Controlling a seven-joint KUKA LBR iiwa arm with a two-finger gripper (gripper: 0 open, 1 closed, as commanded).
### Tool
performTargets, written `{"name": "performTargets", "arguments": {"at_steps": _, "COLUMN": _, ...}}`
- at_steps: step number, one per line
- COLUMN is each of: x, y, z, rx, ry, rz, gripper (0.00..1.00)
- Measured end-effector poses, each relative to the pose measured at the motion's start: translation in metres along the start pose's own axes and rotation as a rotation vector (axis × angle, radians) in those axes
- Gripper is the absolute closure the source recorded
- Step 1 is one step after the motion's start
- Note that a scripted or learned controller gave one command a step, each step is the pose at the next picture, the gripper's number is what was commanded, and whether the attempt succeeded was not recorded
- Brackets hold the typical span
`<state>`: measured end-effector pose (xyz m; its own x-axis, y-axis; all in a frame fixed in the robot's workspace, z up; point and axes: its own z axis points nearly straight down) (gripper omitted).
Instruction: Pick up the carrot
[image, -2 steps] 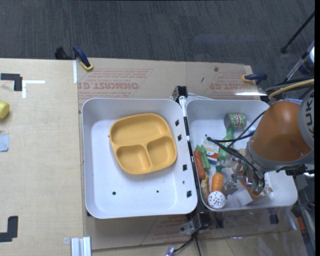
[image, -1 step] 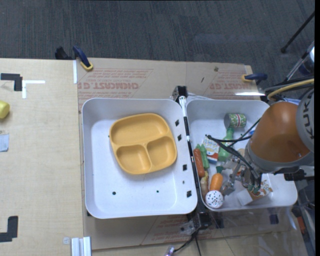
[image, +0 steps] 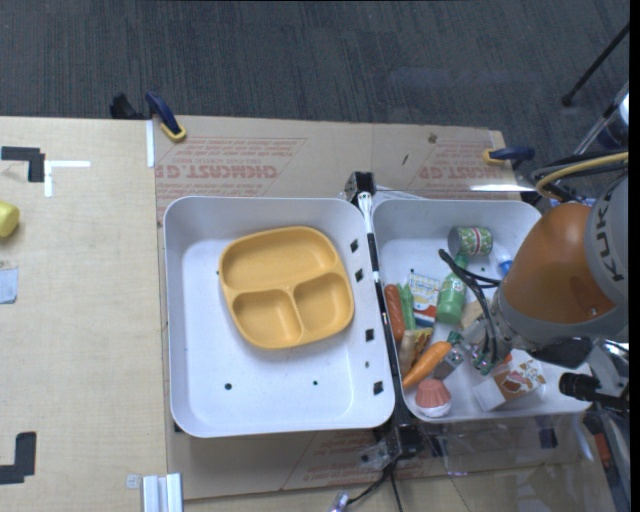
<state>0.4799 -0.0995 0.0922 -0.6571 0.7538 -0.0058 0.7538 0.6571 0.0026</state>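
Well, you had the carrot (image: 427, 363) lying slantwise in the right bin (image: 520, 212) among the clutter; the hand (image: 478, 352) hung just beside it, its grip impossible to tell.

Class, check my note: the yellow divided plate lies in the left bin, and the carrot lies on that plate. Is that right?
Not quite. The camera view shows the plate in the left bin, but the carrot lies in the right bin among other items, near the gripper.
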Motion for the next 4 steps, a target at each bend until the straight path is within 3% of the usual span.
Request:
{"name": "performTargets", "arguments": {"at_steps": 1, "x": -0.037, "y": 0.042, "z": 0.001, "rx": 0.006, "ry": 0.004, "rz": 0.425, "gripper": 0.0}}
{"name": "performTargets", "arguments": {"at_steps": 2, "x": -0.037, "y": 0.041, "z": -0.007, "rx": 0.009, "ry": 0.002, "rz": 0.421, "gripper": 1.0}}
{"name": "performTargets", "arguments": {"at_steps": 3, "x": -0.037, "y": 0.042, "z": -0.007, "rx": 0.009, "ry": 0.003, "rz": 0.421, "gripper": 0.0}}
{"name": "performTargets", "arguments": {"at_steps": 4, "x": -0.06, "y": 0.061, "z": 0.001, "rx": 0.006, "ry": 0.004, "rz": 0.56, "gripper": 0.0}}
